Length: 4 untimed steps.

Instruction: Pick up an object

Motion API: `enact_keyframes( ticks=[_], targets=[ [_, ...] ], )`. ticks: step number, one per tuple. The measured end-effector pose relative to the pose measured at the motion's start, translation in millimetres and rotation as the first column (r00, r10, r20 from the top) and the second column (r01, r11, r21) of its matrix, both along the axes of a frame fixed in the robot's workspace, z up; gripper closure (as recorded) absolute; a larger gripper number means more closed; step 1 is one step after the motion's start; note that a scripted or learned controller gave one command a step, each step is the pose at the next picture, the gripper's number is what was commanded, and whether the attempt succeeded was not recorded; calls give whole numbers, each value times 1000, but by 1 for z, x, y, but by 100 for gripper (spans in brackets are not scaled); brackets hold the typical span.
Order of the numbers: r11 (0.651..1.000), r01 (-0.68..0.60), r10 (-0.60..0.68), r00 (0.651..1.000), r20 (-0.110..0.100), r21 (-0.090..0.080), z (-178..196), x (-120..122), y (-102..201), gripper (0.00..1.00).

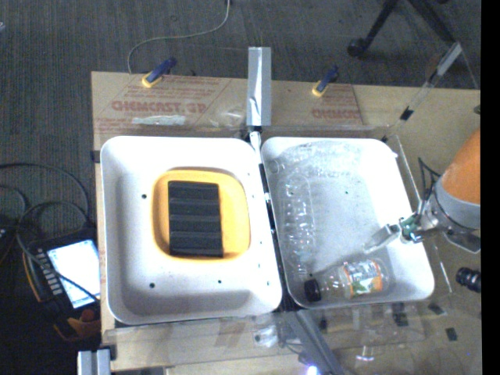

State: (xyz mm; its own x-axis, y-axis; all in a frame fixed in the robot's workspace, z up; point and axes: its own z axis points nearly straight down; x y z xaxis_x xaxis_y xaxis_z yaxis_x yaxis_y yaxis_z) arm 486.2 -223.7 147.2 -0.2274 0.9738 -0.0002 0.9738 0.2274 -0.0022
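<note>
While gripper (384, 237) is hovering over right bin (406, 180), jaw state unclear; bottle (349, 279) is lying near front wall, untouched.

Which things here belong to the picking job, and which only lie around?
Job: tool; plastic bottle in the right bin; yellow and black block in the left bin.
Lying about: blue clamps, tablet, chair base.
</note>
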Motion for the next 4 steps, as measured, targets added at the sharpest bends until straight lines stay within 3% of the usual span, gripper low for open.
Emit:
enact_keyframes(
  ticks=[1, 2, 3, 4],
  targets=[
    [992, 125, -125, 992, 4, -1, 137, -1, 40, 0],
    [990, 139, -139, 990, -1, 1, 17, -3, 23, 0],
    [998, 63, -63, 998, 16, -4, -56, 63, 65, 0],
    [956, 292, -292, 956, 2, 0, -21, 80, 6, 0]
  ],
)
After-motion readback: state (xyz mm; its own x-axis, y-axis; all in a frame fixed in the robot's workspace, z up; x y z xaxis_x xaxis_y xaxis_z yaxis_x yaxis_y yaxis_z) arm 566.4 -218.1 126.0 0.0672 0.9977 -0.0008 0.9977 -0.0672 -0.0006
